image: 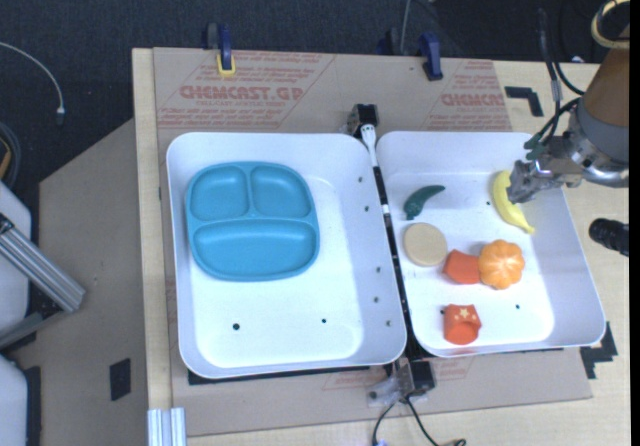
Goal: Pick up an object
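- The hand [522,181] is seen at the right side of the right bin [560,334], low over its upper right part, with the grey arm [605,134] reaching in from 3 o'clock.
- The banana [510,204] lies directly at the hand: its upper end is covered by the hand, and the rest of it runs out from the hand toward 5 o'clock.
- The long axis of the banana is set from about 11 o'clock to 5 o'clock, with a slight curve; the free tip points down toward the orange fruit [501,264].
- Whether the hand's fingers are spread or closed on the banana cannot be told (they are too small and blurred against the metal of the hand).
- The other things in the right bin are grouped below and to the left of the banana: a green pepper [423,198] at about 9 o'clock from the hand, a tan round disc [425,244] under it, an orange-red block [461,267] touching the orange fruit on its left, and a red piece [461,323] nearest the lower rim.
- The orange fruit lies just beside the banana's lower tip, at 6 o'clock from it.
- In the left bin [300,334] a blue divided plate [252,221] is set in the upper left part.
- Both bins are carried side by side on a brown board [300,79] on the desk.
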{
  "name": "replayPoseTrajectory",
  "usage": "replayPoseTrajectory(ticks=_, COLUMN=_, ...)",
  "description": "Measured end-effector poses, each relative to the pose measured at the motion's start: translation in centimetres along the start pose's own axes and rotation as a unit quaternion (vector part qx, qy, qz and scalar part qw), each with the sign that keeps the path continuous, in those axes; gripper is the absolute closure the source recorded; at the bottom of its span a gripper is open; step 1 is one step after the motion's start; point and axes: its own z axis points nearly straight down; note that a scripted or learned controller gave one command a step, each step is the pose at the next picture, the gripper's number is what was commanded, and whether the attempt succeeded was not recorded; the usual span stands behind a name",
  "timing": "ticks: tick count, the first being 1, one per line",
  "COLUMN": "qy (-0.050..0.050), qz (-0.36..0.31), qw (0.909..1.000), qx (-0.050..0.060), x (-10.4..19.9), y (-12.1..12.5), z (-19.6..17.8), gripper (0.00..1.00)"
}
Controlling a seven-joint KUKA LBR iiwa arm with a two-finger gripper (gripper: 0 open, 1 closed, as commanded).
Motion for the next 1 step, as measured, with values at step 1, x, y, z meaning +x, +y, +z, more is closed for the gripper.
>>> replayPoseTrajectory(ticks=1, qy=0.0, qz=0.0, qw=1.0, qx=0.002, x=-0.01, y=0.12, z=-1.98, gripper=1.0)
